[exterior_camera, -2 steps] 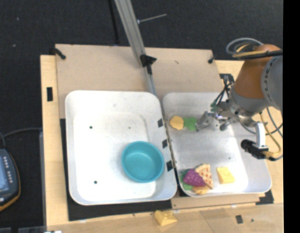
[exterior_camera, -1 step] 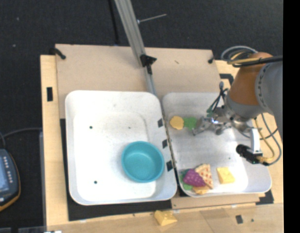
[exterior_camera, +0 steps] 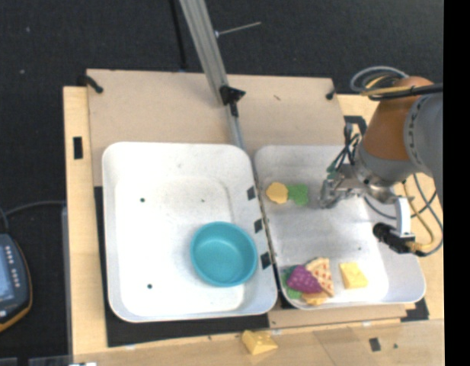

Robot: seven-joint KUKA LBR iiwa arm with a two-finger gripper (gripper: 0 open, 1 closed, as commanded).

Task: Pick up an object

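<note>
Two small toys, a yellow piece and a green piece, lie touching each other just to the left of the gripper, inside the right bin. Whether the gripper is apart or together I cannot tell. Nothing shows between them, so I judge this the approach step. Well below the gripper, near the bin's front edge, sit a purple grape bunch, a pizza slice and a yellow cheese block. Next move: shift left over the green piece, descend and close.
</note>
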